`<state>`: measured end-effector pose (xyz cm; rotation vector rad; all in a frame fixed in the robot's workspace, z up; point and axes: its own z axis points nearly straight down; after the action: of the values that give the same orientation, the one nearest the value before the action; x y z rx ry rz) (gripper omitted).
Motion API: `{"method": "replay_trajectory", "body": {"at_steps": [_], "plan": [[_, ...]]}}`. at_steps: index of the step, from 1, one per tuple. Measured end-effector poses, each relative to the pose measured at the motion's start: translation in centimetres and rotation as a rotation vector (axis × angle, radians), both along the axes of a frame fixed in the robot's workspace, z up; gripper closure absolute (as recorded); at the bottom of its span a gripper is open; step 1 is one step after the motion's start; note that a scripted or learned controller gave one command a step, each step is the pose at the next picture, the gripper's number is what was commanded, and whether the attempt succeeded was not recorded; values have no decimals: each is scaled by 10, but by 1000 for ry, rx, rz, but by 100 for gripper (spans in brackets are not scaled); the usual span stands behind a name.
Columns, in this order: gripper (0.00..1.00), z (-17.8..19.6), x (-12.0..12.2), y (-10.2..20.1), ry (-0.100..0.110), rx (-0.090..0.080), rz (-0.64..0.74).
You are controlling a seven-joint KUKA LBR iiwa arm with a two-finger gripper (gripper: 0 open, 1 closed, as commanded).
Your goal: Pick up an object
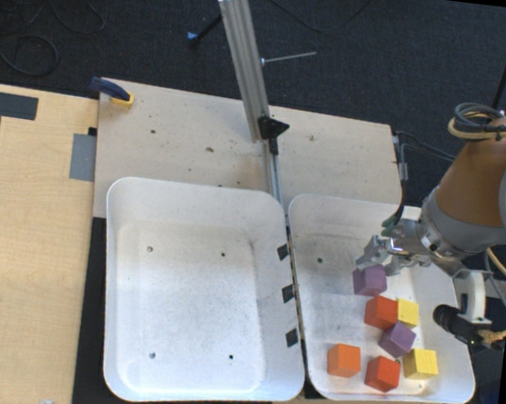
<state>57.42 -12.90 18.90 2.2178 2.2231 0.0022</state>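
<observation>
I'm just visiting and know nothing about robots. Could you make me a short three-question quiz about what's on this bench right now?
1. True or false: all the coloured blocks lie in the right bin.
2. How many purple blocks are there?
3. Which block is nearest the gripper? A) the orange block B) the upper purple block C) the lower yellow block

Key
1. True; the left bin holds none.
2. Two: the upper one and the lower purple block.
3. B; it sits just below the gripper.
</observation>
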Motion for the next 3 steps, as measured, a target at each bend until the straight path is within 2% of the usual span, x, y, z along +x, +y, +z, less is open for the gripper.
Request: {"method": "replay_trajectory", "body": {"at_steps": [1,2,3], "plan": [[100,20,0,-1,3,0,-1],[100,30,1,50,4,3,3],[100,23,2,102,7,2,2]]}}
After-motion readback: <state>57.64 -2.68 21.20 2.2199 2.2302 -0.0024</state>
